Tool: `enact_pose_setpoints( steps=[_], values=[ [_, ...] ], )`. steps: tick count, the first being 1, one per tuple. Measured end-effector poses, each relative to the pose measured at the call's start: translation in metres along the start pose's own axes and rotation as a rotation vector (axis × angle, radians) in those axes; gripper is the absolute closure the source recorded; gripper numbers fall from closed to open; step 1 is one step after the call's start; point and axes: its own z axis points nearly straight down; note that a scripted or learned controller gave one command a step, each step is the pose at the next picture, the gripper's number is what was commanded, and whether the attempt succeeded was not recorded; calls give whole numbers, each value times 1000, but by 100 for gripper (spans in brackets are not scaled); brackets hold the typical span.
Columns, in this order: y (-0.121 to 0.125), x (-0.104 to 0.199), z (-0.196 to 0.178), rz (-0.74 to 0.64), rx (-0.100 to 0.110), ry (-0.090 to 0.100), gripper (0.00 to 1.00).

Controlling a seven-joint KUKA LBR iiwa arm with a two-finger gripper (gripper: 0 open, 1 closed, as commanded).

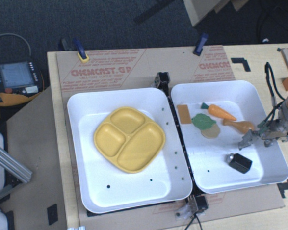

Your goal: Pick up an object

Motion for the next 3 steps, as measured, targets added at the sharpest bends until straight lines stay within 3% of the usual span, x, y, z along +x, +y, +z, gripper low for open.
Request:
enact_pose_setpoints(
  steps=[1, 2, 3],
  values=[
    [0, 0, 53, -1, -2, -1, 0],
    [0, 0, 40, 0, -6, -4, 100],
    [5, -1, -23, -2, -13, -7, 100]
  ],
)
